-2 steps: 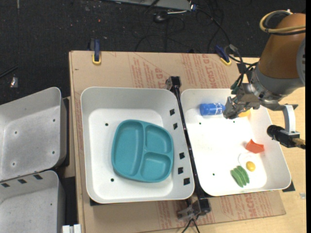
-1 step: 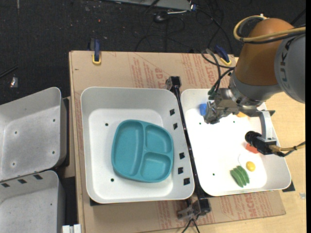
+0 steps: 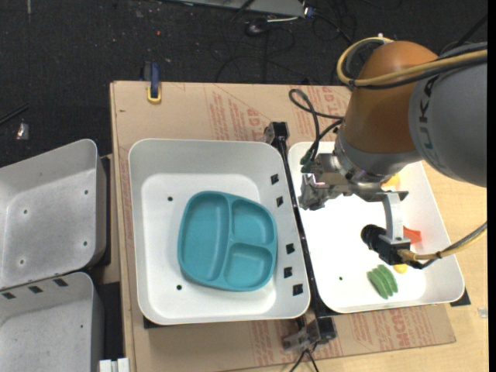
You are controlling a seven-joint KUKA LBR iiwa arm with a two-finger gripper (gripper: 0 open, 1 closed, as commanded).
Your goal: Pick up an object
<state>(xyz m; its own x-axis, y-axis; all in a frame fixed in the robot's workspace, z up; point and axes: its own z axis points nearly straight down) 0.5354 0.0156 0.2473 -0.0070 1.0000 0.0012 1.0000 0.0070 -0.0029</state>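
Green thing (image 3: pixel 383 280) in the right bin (image 3: pixel 341 285) looks light, maybe squishy; grab across its middle. Can't tell the gripper (image 3: pixel 316 196) jaws' state.

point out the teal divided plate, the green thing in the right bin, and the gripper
Teal divided plate (image 3: pixel 227 241): camera view, centre ridge where its compartments meet.
Green object (image 3: pixel 383 280): camera view, its middle.
Gripper (image 3: pixel 313 194): camera view, its tip over the right bin.

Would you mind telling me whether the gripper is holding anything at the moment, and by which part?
It cannot be told: the gripper sits low over the right bin, with no object visibly in it.
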